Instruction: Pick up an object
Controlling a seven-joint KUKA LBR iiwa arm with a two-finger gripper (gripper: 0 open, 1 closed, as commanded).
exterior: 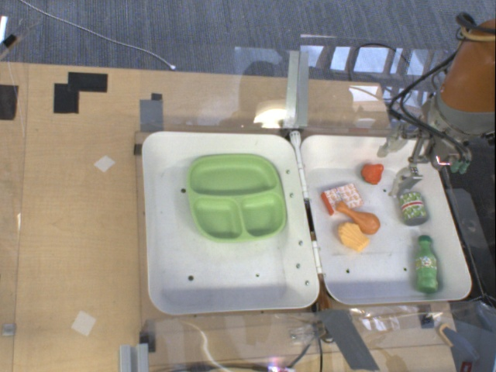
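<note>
The right bin (387, 281) holds several small items. A small red piece (373, 173) lies near the back and a red-and-white packet (342, 198) sits at centre left. Below them are an orange drumstick (361, 220) and a yellow chunk (353, 239). A green can (412, 206) lies on the right, with a green bottle (425, 263) at the front right. My gripper (401, 161) hangs over the bin's back right, just behind the can. It is open, with nothing between its fingers. One fingertip (408, 179) is close to the can's top end.
The left bin (167, 231) holds a green three-compartment plate (236, 196). A metal divider (297, 91) rises behind the joint between the bins. Cables (418, 84) hang from the arm over the right bin's back corner.
</note>
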